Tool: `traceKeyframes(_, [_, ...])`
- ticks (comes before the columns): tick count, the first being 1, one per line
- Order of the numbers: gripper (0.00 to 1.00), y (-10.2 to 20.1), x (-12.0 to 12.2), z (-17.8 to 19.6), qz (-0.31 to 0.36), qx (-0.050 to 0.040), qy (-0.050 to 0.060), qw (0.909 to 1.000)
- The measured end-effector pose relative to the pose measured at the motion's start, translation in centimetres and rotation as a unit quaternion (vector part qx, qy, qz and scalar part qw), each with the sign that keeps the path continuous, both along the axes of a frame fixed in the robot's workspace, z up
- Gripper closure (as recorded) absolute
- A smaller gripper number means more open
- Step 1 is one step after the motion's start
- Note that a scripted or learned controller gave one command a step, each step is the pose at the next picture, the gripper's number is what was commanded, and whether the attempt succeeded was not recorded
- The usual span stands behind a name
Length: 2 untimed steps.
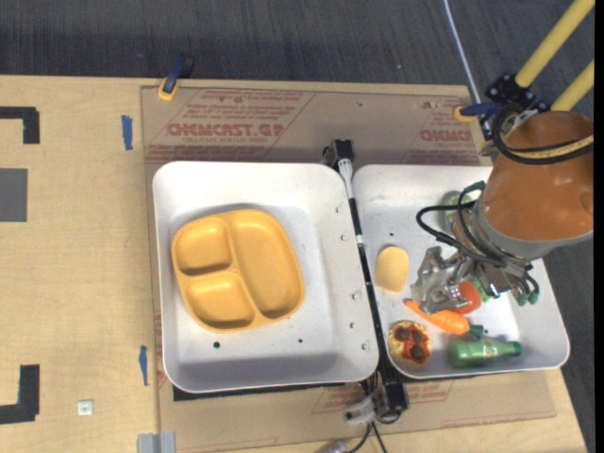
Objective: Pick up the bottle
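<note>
A small green bottle (484, 350) lies on its side near the front edge of the right bin (396, 201). My gripper (445, 286) hangs over the middle of that bin, just above and left of the bottle, right over an orange carrot-like toy (442, 320) and a red piece (469, 293). The bottle lies apart from the gripper, in front of it. The arm's orange band (543, 182) covers the bin's right side.
A pale yellow lemon-shaped toy (392, 267) sits left of the gripper. A round pizza-like toy (410, 341) lies at the right bin's front left. The left bin (189, 192) holds a yellow divided plate (237, 268). Black cables loop beside the wrist.
</note>
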<state>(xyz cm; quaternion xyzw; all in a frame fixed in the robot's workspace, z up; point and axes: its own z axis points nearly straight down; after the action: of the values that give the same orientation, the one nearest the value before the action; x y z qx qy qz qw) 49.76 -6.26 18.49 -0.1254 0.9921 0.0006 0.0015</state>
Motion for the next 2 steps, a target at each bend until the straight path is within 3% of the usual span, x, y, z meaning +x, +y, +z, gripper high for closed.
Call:
traceKeyframes(1, [1.0, 2.4, -0.9, 0.0, 0.12, -0.0004, 0.001, 0.9927])
traceKeyframes(2, [1.0, 5.1, -0.3, 0.0, 0.291, -0.0006, -0.001, 0.9567])
